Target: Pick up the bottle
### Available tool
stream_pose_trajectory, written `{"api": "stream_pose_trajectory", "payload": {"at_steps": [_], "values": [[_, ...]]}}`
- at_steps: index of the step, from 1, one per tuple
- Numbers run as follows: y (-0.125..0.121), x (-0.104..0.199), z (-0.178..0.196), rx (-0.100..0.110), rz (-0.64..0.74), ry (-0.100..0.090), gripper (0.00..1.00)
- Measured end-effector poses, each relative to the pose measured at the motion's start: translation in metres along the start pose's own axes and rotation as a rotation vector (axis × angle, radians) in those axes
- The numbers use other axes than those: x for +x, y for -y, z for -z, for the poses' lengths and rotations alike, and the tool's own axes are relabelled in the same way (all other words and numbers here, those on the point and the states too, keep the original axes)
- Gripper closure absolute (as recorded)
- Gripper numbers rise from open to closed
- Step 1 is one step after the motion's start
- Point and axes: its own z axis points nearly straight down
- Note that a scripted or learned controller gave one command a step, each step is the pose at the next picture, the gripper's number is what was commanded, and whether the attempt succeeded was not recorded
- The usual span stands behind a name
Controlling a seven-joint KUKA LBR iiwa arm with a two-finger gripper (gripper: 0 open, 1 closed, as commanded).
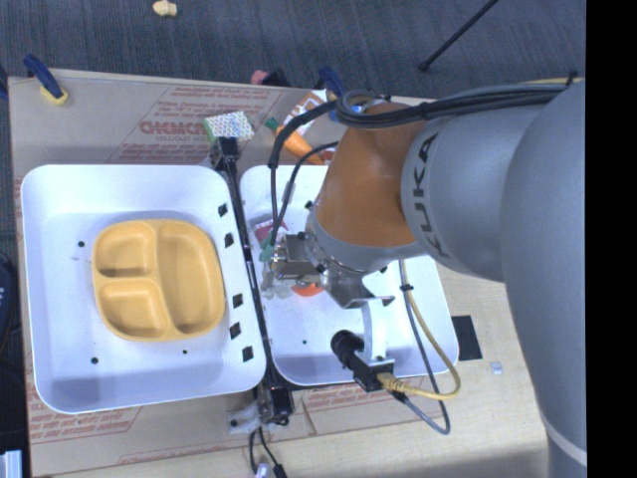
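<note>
My gripper (285, 267) reaches down into the right bin (318, 361), near its left wall, and the orange wrist band and grey arm hide most of it. Just beside it small pieces of objects peek out: a red and clear piece (265, 233) toward the back and an orange-red piece (310, 289) under the wrist. I cannot tell which of these is the bottle, or whether the gripper touches either one.
A yellow divided plate (157, 277) lies in the left bin (40, 267). An orange object (296, 144) sits at the right bin's back edge. Black clips line the wall between the bins. A yellow cable (428, 386) loops over the right bin's front corner.
</note>
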Motion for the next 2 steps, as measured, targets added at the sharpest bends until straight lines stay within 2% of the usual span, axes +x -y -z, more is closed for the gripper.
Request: {"api": "stream_pose_trajectory", "payload": {"at_steps": [1, 2], "values": [[0.001, 0.007, -0.041, 0.006, -0.246, 0.000, 1.00], [-0.001, -0.023, 0.083, -0.001, -0.246, 0.000, 1.00]]}}
